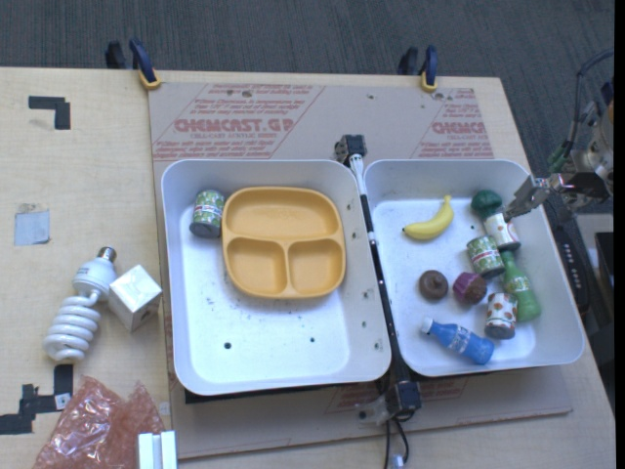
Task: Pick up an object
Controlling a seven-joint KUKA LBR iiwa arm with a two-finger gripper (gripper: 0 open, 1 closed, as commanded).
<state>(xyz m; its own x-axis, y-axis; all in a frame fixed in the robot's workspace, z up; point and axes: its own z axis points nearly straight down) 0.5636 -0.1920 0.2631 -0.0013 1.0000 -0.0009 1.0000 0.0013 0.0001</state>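
The right bin [557,345] holds a yellow banana [430,221], a dark green round piece [485,202], a small white bottle [501,233], a green can [483,257], a brown ring [434,283], a maroon ball [469,287], a green bottle [519,293], a spotted can [500,314] and a blue bottle [459,341]. My gripper [525,199] reaches in over the bin's right rim, just right of the dark green piece and above the white bottle. Nothing is visibly held.
The left bin [195,350] carries a yellow divided tray [284,239] and a small green can [207,212]. On the bench to the left lie a spiral light bulb [78,307], a white cube [135,293] and a crumpled red bag [93,428]. Clamps [145,63] sit at the board's far edge.
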